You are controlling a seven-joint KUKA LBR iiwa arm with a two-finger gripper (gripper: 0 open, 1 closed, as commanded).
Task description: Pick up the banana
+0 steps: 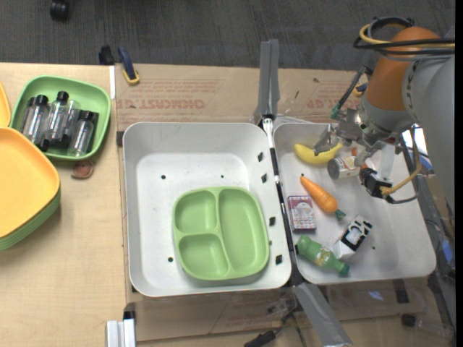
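Banana (316,152) lies in upper left of the right bin (405,262), above the carrot (319,194). Gripper (338,137) sits at its right end; finger state cannot be determined.

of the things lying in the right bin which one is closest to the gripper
The banana: it lies right beside the gripper at the bin's far end, while the carrot, card and green bottle lie farther off.

Probably a robotics lab: a grey arm (427,85) with an orange band works over two white bins (145,194) on a cardboard-covered desk (58,280), chair casters (59,7) on grey carpet (217,13) behind.
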